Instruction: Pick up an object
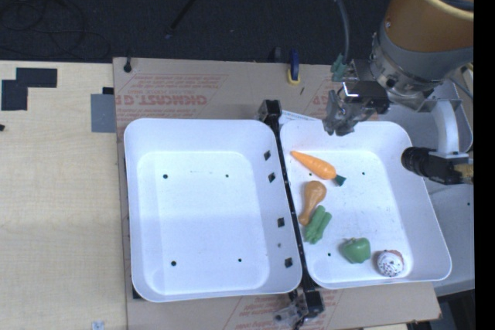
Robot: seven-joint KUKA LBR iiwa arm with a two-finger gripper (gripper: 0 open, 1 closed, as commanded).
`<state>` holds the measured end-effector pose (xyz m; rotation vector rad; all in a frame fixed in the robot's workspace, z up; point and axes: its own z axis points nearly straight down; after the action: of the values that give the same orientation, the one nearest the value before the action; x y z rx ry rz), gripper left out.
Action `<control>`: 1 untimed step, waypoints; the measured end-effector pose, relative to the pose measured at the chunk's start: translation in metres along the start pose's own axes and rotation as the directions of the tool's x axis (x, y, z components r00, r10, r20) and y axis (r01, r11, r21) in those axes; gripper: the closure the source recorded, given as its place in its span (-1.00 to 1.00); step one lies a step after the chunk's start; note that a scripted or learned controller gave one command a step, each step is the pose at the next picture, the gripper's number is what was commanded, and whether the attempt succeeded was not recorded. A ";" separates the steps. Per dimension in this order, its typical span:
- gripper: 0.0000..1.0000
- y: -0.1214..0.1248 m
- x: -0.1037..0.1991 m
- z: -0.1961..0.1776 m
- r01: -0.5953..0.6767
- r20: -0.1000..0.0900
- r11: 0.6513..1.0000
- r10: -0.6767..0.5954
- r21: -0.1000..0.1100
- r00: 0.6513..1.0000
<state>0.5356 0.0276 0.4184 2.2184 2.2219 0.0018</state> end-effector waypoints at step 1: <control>1.00 -0.033 0.047 0.087 0.003 0.000 1.000 -0.003 0.014 1.000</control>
<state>0.5032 0.0748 0.3309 2.2224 2.2315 -0.0138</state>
